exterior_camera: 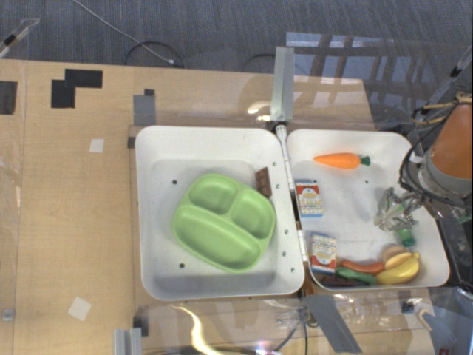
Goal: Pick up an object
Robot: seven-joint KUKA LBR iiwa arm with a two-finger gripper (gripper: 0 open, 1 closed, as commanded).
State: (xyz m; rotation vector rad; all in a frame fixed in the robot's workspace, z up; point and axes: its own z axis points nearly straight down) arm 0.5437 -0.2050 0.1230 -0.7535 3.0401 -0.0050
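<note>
My gripper (393, 210) hangs over the right part of the right bin (347, 143), low above the white floor. Just below it in the view lies a small green object (406, 237). An orange carrot (340, 161) lies at the back of this bin. Two small printed boxes sit near the divider, one at mid-height (309, 198) and one nearer the front (322, 251). Along the front wall lie a red pepper (362, 267), a yellow banana (403, 269) and a peach-coloured piece (395, 254). I see nothing held in the gripper.
The left bin (159, 154) holds a green divided plate (224, 220) and a small brown bar (262, 183) by the divider. The arm's orange band (452, 148) looms over the right bin's right wall. Cables hang beside it.
</note>
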